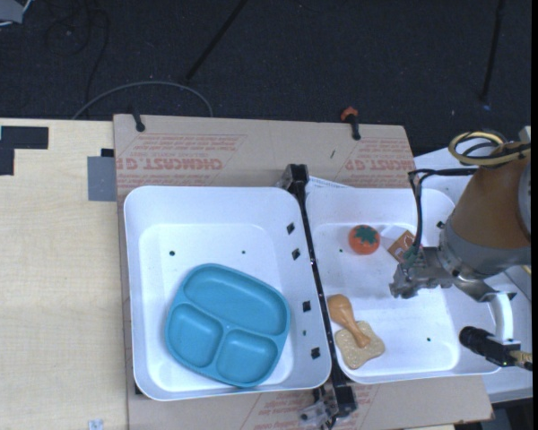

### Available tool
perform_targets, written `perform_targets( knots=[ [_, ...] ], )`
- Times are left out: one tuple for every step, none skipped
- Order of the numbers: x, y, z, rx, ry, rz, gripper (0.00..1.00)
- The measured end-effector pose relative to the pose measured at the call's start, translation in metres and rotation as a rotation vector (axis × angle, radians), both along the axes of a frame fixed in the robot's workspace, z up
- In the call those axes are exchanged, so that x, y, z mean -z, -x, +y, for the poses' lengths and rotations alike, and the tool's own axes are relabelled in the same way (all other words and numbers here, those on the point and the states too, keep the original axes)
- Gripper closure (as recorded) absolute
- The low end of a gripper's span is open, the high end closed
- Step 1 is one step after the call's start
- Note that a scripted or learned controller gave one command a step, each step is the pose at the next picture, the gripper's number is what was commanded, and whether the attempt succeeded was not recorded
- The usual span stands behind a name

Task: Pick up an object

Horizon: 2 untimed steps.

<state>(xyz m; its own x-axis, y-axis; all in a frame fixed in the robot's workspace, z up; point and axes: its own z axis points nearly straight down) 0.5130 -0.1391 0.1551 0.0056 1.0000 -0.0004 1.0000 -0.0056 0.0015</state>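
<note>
In the right bin lie a small red-orange tomato-like ball with a green top, a tan wooden-looking spoon resting on a beige cookie-shaped piece, and a small brown block by the arm. My gripper hangs low over the bin's middle right, right of the spoon and below the brown block. Nothing shows between its fingers.
The left bin holds a blue three-compartment plate. A black divider runs between the two bins. Cardboard lies under both bins. The arm's bulk covers the right bin's far right side.
</note>
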Motion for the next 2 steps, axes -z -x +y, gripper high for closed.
perform_targets(
  knots=[
    [-0.055, -0.007, -0.01, -0.006, 0.001, -0.002, 1.0],
    [-0.101, -0.002, -0.017, -0.006, 0.0, 0.0, 1.0]
  ],
)
